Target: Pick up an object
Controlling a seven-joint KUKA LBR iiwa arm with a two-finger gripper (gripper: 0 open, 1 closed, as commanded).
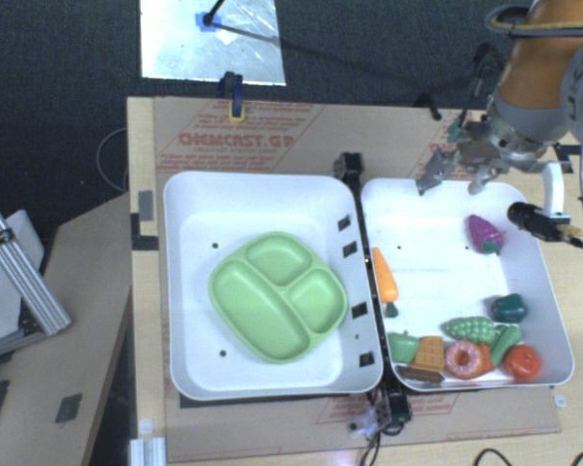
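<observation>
Toy carrot (384, 276) at the right bin's left wall, purple toy (484, 232) apart, far side

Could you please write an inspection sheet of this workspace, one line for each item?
Surface: brown bench bearing left bin and right bin, side by side.
Job's things: in the right bin, purple item, carrot, green pepper, donut, tomato and more toy food, crowded along its near edge.
Clutter: green divided plate in the left bin.
End effector: end effector open, above the right bin's far edge, holding nothing.
Cables: black cable across the dark floor; cables at the arm's wrist.
Surroundings: shiny sheet on the floor, blue-yellow clamp at the bench's far edge.
</observation>
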